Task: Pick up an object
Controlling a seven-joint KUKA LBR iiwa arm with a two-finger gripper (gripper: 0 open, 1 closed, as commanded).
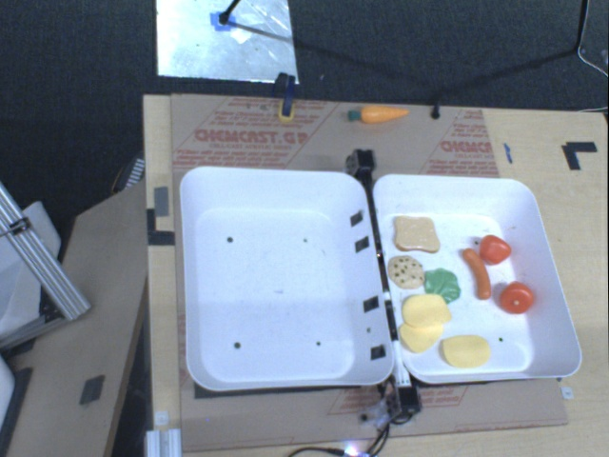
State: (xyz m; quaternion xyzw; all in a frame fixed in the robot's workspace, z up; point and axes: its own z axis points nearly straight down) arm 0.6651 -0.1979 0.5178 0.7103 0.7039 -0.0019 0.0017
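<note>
You had the bench (533,131) with the left bin (195,255) and right bin (547,255) touching along their inner walls. All pickable items lay in the right bin: three yellow pieces (465,350) clustered at the near side, toast slice (416,234), green leaf (442,284), cookie (406,271), two tomatoes (516,297) flanking a sausage (476,272). A carrot (377,114) lay on the bench beyond.

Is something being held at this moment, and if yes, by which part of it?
Nothing is seen held. The toy foods, such as the toast slice and cookie, lie loose in the right bin.
</note>
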